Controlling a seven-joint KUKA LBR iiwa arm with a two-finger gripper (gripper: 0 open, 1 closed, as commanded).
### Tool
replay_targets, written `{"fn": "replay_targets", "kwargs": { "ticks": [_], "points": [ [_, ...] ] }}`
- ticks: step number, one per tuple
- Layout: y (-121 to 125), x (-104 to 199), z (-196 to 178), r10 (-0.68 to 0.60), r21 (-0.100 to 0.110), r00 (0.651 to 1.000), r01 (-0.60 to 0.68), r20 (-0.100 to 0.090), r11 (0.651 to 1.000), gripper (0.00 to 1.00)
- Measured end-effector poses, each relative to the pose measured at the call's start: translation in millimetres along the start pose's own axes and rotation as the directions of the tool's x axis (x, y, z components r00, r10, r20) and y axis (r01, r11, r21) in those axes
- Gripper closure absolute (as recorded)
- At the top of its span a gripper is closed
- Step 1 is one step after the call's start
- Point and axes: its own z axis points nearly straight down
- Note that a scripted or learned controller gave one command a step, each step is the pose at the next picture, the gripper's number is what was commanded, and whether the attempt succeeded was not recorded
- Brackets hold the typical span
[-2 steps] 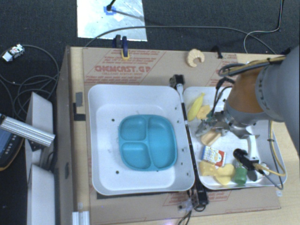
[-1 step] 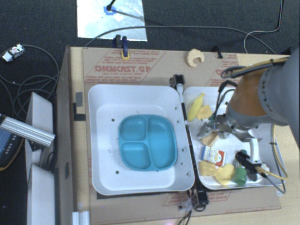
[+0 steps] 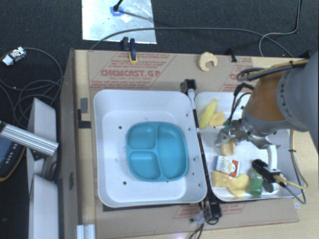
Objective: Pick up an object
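The tan piece lies in the right bin, near that bin's middle, and my gripper sits just above it in the view, so close that I cannot tell whether they touch; nor can I tell whether the gripper is open or closed, or whether it grips anything. Just below the tan piece lies a small carton, white with blue and red print. Below that, along the bin's near edge, a yellow lump lies just beside a green thing. Toward the bin's far left corner a banana lies at a slant with a yellow piece against it. My arm comes in from the right and hides much of the bin's right half. The left bin holds a blue divided plate near its middle. A black clip sits at the far end of the seam between the bins. Both bins rest on a cardboard sheet with red print, where a tan roll lies beyond the right bin and a blue and yellow clamp grips the far edge. Beyond that is a dark carpet with a shiny sheet and loose cables on it.
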Motion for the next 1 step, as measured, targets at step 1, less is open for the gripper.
{"fn": "replay_targets", "kwargs": {
  "ticks": [1],
  "points": [
    [53.7, 69.8, -90.9, -0.002, -0.003, 1.0, 0.002, -0.001, 1.0, 1.0]
  ]
}}
